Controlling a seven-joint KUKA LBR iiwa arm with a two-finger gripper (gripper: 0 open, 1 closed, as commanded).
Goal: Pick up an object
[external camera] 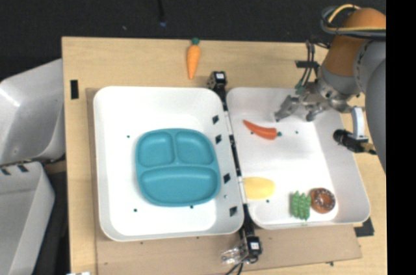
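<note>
White plastic fills most of what I see from my station: two shallow bins side by side on a pale wooden bench point(78, 215). The left bin point(110, 202) carries a teal divided plate point(177, 166), lying flat near its middle. The right bin point(338, 170) holds the loose items. A red chili pepper point(261, 130) lies in its upper left part, pointing roughly across the bin. Along the near left wall sits a yellow lemon-like piece point(258, 187), just beside the seam between the bins. Near the front right corner I can make out a green leafy piece point(299, 205) touching or almost touching a brown doughnut point(322, 200).

Outside the bins, an orange carrot point(193, 58) lies on the bench behind the left bin.

The arm point(344, 52) reaches in from the right, and its gripper point(300, 110) hangs over the back of the right bin, to the right of the chili and clear of it. The fingers point(283, 111) look spread apart, with nothing between them, though at this slant and resolution I read that only loosely.
</note>
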